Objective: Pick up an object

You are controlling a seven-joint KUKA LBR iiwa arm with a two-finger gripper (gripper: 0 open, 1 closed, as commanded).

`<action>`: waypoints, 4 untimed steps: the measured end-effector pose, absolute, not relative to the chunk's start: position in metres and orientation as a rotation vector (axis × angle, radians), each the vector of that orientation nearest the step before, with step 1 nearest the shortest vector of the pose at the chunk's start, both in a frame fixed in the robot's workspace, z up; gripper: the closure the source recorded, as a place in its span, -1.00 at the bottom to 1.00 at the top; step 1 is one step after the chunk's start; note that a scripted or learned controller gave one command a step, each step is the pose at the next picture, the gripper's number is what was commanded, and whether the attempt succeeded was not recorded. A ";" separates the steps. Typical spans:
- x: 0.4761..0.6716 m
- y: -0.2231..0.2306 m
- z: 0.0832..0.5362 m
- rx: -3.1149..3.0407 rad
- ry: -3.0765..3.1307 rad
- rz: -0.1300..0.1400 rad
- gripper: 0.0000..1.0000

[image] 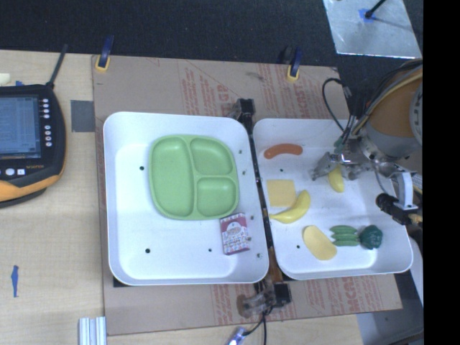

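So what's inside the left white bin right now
The left bin holds a green divided plate with three compartments, nothing visible in them, and a small red-and-white packet lying near the plate's lower right corner. Whatever lies beneath the plate or packet is covered.

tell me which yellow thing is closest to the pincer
The small lemon, right at the pincer. The cheese square, banana and chip lie farther off.

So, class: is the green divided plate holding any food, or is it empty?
Empty. The green divided plate lies flat in the left bin, and all three of its compartments show bare green.
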State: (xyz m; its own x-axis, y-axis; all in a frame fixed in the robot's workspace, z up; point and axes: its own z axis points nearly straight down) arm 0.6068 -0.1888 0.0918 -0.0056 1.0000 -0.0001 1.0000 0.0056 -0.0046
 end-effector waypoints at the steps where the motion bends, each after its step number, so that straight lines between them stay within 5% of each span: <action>1: 0.607 -0.190 0.102 -2.211 -2.227 0.007 1.00; 2: 0.579 -0.115 0.135 -2.212 -2.226 0.005 1.00; 3: 0.611 -0.068 0.214 -2.215 -2.225 0.002 1.00; 4: 0.565 -0.035 0.231 -2.212 -2.226 0.005 1.00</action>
